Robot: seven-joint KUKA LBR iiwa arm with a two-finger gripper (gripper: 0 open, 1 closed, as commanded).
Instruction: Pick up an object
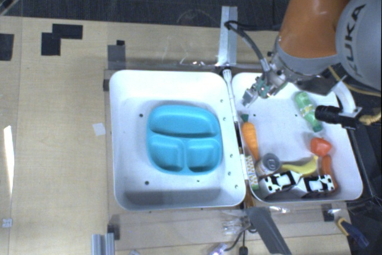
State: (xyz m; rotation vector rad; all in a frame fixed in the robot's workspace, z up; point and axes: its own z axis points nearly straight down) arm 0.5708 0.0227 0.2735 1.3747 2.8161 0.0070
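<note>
a: two-finger gripper [249,97] hanging over the upper left part of the right shallow white bin [352,155], close to the divider. too small and blurred to tell how far open, or whether anything in the grasp.

b: grey arm with the orange band [316,12] reaching in from up and to the right of it?

a: yes, filling that corner.

b: below the gripper?

a: orange carrot-shaped toy with a green top [250,137], lying lengthwise just beside the divider. further down, a small round grey disc [271,162] and a curved yellow banana-shaped toy [302,166], near each other. black-and-white patterned blocks [298,183] lower still, along the bin's near wall.

b: to the right of the gripper?

a: pale green bottle-like object [308,109], tilted, well apart. down and right from there, a red-orange rounded toy [322,147].

b: and to the left?

a: left shallow white bin [128,128], holding a light blue three-compartment plastic tray [182,137], flat, across the divider from the gripper.
</note>
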